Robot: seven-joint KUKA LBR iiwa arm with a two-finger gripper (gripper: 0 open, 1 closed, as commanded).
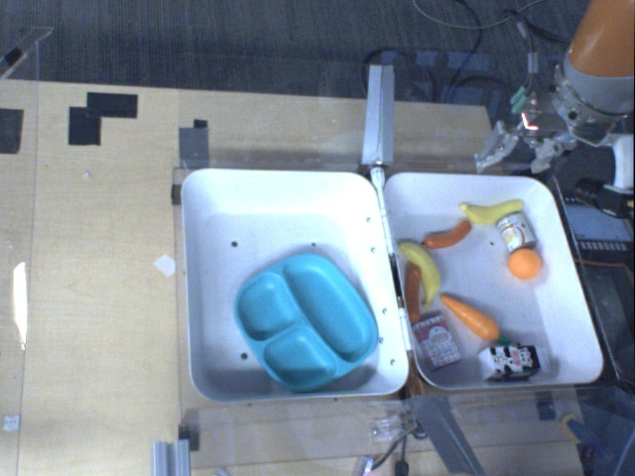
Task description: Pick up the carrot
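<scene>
Nearest the camera, a black-and-white carton [512, 361] sits in the right white bin [575, 266], beside a small red packet [436, 339]. An orange tapered carrot [469, 317] lies just above them, untouched. Yellow bananas, a sausage, a jar and an orange ball lie farther back. A blue divided plastic tray [306, 320] fills the left white bin [213, 266]. Beyond the bin's far corner, the hand [523, 147] hovers, its fingers apart, arm cut off.

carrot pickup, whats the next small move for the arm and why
Probably bring the pincer toward the camera and down over the carrot. The pincer sits above the far rim of the right bin, while the carrot lies in that bin's near half, between a small packet and an orange ball.
</scene>
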